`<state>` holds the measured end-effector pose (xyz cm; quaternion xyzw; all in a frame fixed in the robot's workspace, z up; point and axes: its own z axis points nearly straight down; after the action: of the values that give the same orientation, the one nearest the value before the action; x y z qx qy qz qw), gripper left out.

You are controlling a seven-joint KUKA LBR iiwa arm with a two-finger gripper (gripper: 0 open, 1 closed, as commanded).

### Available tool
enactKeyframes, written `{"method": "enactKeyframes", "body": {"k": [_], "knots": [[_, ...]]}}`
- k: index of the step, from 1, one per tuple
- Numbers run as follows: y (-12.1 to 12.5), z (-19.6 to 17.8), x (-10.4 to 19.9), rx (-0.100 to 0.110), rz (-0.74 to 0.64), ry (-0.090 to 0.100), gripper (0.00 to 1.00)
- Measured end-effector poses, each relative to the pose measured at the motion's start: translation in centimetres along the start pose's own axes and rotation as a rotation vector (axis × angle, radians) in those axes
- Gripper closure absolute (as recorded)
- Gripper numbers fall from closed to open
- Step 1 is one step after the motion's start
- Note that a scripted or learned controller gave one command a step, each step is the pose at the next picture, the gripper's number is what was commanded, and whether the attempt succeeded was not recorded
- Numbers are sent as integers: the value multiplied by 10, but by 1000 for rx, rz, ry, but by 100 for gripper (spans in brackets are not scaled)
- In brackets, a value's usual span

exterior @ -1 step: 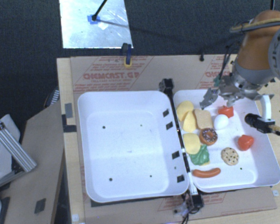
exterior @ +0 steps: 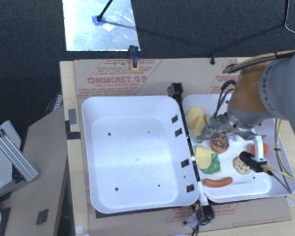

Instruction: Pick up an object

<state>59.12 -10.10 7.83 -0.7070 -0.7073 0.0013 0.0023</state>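
The right bin point(exterior: 276, 184) holds several toy foods. Two yellow pieces point(exterior: 195, 118) lie at its back left. A brown donut point(exterior: 219, 144) sits in the middle, and in front of it lie a yellow piece point(exterior: 203, 156) on a green one point(exterior: 213, 164). A red sausage point(exterior: 217, 182) rests near the front wall, with a round cookie point(exterior: 239, 165) to its right. A white and orange item point(exterior: 259, 147) lies further right. My gripper point(exterior: 214, 130) hangs low over the bin, just behind the donut and right of the yellow pieces.
The left bin point(exterior: 134, 150) stands beside the right one, with a black divider point(exterior: 186, 142) between them. The grey arm point(exterior: 270, 92) with its orange band covers the right bin's back right. Cables point(exterior: 280, 166) trail along the right wall.
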Motion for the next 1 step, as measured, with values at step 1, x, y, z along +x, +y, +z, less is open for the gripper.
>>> {"method": "enactKeyframes", "body": {"k": [1], "knots": [[3, -17, -1, -9, -2, -2, 100]]}}
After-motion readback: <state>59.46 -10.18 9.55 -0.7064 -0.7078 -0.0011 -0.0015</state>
